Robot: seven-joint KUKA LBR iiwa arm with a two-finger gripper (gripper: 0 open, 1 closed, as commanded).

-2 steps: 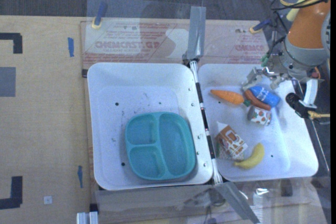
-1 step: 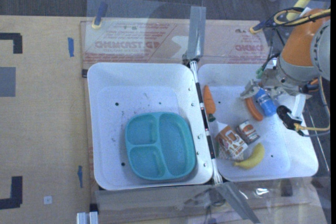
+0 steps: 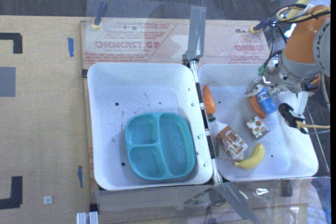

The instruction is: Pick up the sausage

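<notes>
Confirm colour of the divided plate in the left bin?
Teal divided plate, seen best in the camera view.

Wooden worktop bearing black corner markings and blue tape strips. Two shallow white bins rest on it side by side: left bin and right bin, their inner rims touching.

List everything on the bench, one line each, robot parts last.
bins: 2, white, side by side on the bench
divided plate: 1, teal, left bin
carrot: 1, orange, right bin, at its left wall
carton: 1, brown and white, right bin
banana: 1, yellow, right bin, near edge
small box: 1, white and red, right bin
blue and orange item: 1, right bin, under the pincer
arm: 1, grey and orange, right
pincer: 1, over right bin
</notes>
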